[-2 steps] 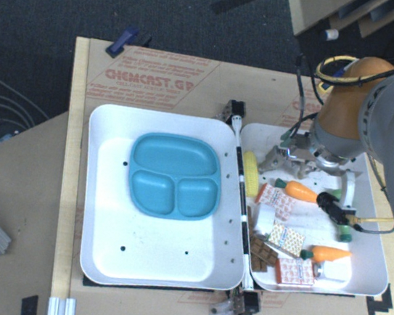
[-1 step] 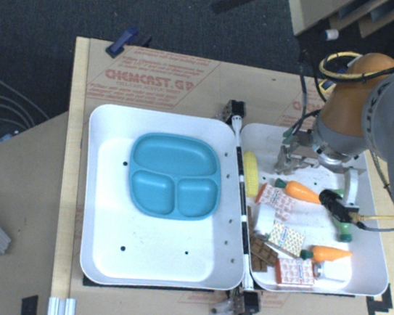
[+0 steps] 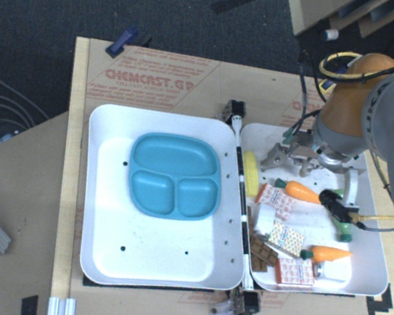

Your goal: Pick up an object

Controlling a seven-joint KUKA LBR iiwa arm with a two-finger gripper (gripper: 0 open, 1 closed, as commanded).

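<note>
The jaws (image 3: pixel 300 161) hang low at the back edge of the right bin (image 3: pixel 375 268); I cannot tell their state. 2 carrots (image 3: pixel 302 191) and snack packs (image 3: pixel 287 238) crowd it. The left bin (image 3: pixel 99 175) holds a blue plate (image 3: pixel 174 175) with room around.

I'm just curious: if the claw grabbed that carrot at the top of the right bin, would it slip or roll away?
Probably. The carrot looks round and tapered, so it may roll or swing sideways. Its skin looks smooth, like plastic, so it could slip. It seems small, probably light.
</note>
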